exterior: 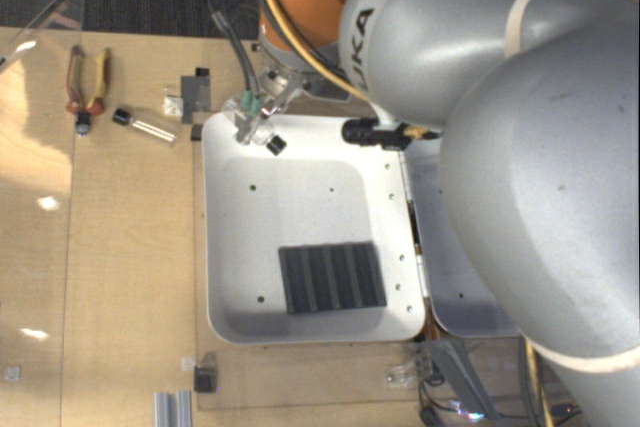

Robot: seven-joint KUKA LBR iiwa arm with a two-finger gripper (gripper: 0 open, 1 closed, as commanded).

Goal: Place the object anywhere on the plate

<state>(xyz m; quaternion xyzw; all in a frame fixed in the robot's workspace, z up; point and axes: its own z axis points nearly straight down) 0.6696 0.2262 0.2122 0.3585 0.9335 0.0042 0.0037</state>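
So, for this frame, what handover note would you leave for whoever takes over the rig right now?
Gripper: over the far-left corner of the left bin; open or shut can't be told, and nothing is visibly held.
Things: a dark ribbed rectangular piece lies flat on the near part of that bin's floor; a small dark object sits just beside the gripper tip. I can't identify a plate for certain.
Done: no placement visible.
Left: grasp the object and set it on the plate.
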